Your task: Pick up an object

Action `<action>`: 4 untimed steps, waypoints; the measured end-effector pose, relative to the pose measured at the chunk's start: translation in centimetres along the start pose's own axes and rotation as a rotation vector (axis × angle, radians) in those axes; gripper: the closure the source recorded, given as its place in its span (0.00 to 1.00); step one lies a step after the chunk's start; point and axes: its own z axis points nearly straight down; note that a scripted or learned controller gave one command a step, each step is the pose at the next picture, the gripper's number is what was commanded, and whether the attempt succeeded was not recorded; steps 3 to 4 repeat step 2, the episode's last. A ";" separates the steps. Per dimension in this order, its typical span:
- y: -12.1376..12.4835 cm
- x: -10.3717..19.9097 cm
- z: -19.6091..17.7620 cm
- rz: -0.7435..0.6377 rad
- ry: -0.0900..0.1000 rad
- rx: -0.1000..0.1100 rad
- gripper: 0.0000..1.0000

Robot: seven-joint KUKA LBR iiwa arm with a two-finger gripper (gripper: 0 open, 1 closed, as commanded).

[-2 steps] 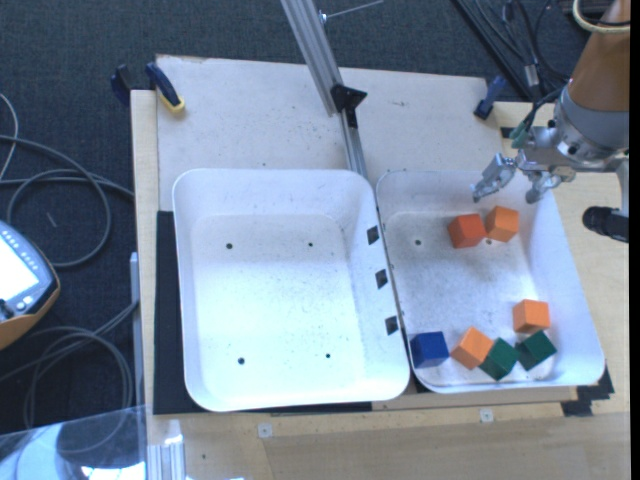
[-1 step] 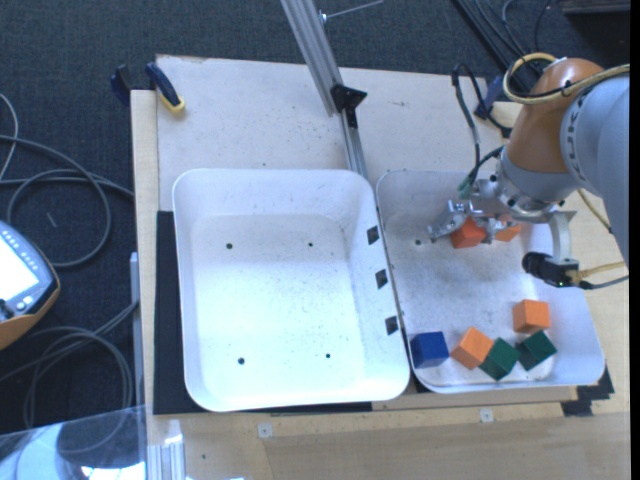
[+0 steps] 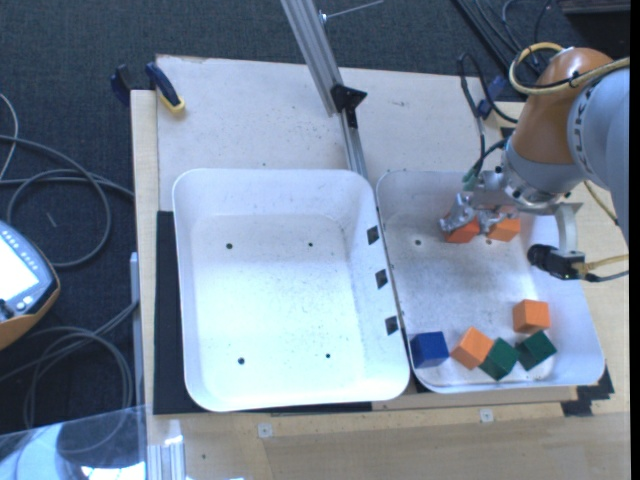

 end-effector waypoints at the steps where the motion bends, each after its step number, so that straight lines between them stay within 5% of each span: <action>1: -1.5 7.7 -9.4 -0.005 0.002 -0.007 1.00; 2: -0.1 14.8 -8.8 -0.006 0.003 -0.001 1.00; 4: -0.1 14.8 -8.8 -0.006 0.003 -0.001 1.00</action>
